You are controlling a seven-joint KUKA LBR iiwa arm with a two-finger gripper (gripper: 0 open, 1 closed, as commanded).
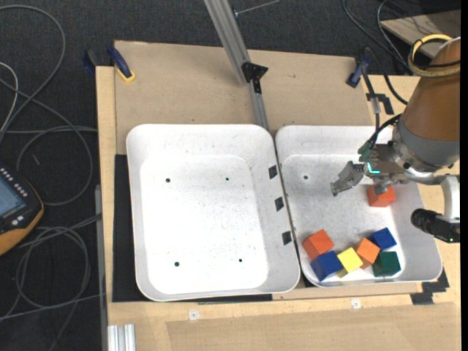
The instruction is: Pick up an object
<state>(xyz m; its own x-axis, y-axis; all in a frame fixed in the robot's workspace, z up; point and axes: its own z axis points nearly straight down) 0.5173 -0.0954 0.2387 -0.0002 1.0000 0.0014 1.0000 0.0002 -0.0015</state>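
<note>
Hovering over the right bin [292, 148], the gripper [349, 180] is seen with fingers apart and nothing between them. A red block [381, 195] lies just beside it, apparently the target; other blocks [351, 254] are crowded at the near wall.

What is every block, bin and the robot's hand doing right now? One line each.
gripper: hovering over the right bin, no block seen between its fingers
red block: lying alone in the right bin, just beside the arm
orange block: resting, tilted, near the bin's front
blue block: resting beside the yellow block
green block: at the front rim
left bin: resting on the bench
</note>
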